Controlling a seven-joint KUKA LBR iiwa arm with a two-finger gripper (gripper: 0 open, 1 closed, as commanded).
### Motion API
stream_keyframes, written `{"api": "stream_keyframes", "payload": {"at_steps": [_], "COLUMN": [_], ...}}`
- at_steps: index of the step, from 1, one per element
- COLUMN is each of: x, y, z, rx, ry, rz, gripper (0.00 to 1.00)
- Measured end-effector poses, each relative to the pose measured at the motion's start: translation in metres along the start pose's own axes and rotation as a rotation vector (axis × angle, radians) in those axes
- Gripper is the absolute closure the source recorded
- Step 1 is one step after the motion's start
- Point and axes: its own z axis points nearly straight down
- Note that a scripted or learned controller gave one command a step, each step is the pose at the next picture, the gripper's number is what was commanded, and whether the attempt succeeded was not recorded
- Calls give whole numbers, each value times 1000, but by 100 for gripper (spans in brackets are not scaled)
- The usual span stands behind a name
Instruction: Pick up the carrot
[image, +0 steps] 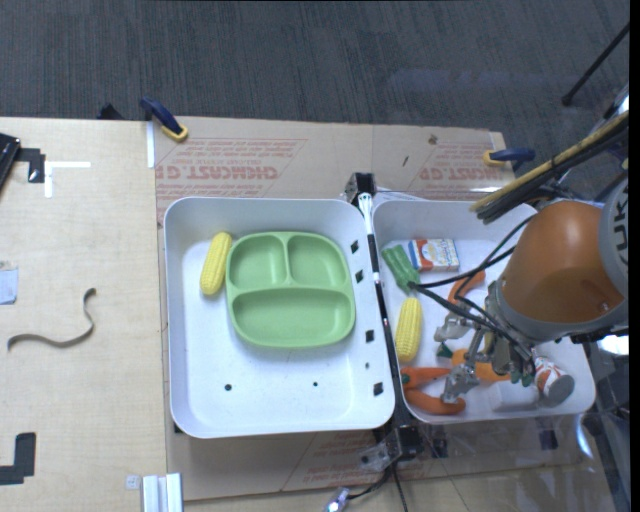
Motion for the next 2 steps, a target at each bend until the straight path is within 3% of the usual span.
{"api": "stream_keyframes", "payload": {"at_steps": [1, 2], "x": [-2, -2], "y": [0, 0], "z": [-9, -9], "rx": [1, 1], "ry": [-4, -3], "rz": [-2, -1], "gripper": [100, 0]}}
